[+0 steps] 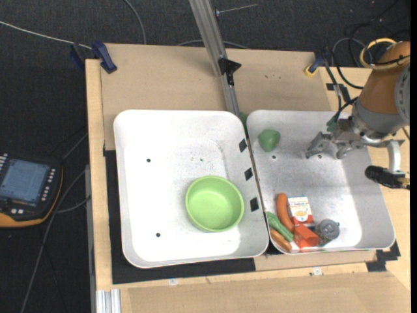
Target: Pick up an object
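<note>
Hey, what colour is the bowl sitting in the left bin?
Light green: the bowl shows plainly in the camera view.

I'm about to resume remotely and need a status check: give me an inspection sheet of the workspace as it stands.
Surface: wooden bench bearing the left bin and the right bin, side by side.
Job's things: green bowl in the left bin; in the right bin, small green piece near the far left corner, carrot, small carton and grey round part heaped at the near edge.
Clutter: blue clamps at the bench's far corners.
Grippers: gripper over the right bin's far side, nothing between its fingers.
Cables: black cables on the floor.
Surroundings: teach pendant on dark carpet at left.
</note>
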{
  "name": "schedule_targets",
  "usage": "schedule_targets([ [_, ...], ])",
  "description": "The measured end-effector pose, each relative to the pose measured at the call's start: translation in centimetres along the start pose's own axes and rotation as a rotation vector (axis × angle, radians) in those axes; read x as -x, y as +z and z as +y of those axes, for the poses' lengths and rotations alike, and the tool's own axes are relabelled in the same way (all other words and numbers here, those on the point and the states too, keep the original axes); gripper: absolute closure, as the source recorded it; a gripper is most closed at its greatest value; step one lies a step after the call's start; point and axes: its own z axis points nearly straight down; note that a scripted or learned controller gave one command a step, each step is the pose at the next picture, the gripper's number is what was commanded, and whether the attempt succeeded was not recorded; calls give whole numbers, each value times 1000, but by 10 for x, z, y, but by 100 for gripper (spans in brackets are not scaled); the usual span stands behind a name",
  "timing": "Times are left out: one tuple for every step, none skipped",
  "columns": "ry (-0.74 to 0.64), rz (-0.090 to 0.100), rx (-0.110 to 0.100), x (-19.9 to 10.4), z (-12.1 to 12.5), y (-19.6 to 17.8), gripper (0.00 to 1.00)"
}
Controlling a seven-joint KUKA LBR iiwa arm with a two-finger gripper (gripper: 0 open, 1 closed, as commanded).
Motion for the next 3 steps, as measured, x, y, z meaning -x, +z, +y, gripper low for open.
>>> schedule_targets([
  [-1,-1,4,0,1,-13,100],
  [-1,-2,7,-10,1,-65,100],
  [0,-2,7,-13,2,-108,100],
])
